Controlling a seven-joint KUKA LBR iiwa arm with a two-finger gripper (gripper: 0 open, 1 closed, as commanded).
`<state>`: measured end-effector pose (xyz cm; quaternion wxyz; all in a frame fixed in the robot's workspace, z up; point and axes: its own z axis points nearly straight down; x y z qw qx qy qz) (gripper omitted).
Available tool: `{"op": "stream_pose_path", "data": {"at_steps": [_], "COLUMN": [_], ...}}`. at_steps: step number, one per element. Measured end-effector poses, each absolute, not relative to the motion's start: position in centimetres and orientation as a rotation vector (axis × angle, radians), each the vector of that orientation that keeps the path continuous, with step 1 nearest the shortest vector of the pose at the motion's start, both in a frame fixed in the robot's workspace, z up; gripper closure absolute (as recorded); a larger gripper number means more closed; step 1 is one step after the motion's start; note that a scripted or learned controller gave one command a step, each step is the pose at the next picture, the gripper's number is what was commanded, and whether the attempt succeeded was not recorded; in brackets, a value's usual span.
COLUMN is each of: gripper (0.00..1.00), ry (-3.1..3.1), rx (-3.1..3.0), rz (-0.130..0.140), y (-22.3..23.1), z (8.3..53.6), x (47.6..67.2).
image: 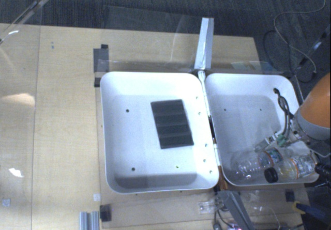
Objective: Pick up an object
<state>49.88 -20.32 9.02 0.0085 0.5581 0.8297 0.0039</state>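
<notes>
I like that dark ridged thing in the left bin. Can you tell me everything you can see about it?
The dark ridged pad is a flat, charcoal-black rectangle, split into four raised strips by thin grooves running across it. It looks matte, perhaps rubber or plastic. It lies flat on the floor of the left white bin, near the middle, turned at a slight slant to the bin's walls. Nothing else touches it, and it sits apart from every wall.

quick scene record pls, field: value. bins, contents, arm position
left bin: shallow white bin, holds a flat dark ribbed rectangular pad near its centre
right bin: shallow white bin, holds clear plastic bottles lying at its near right corner
arm: grey with orange band, reaching in over the right bin's right side
end effector: low over the bottles; grasp cannot be told
</notes>
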Motion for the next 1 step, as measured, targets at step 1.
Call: {"op": "stream_pose_path", "data": {"at_steps": [1], "gripper": [1.00], "ry": [2.587], "rx": [1.739], "rz": [0.020], "y": [-20.20], "z": [10.25], "x": [50.27]}}
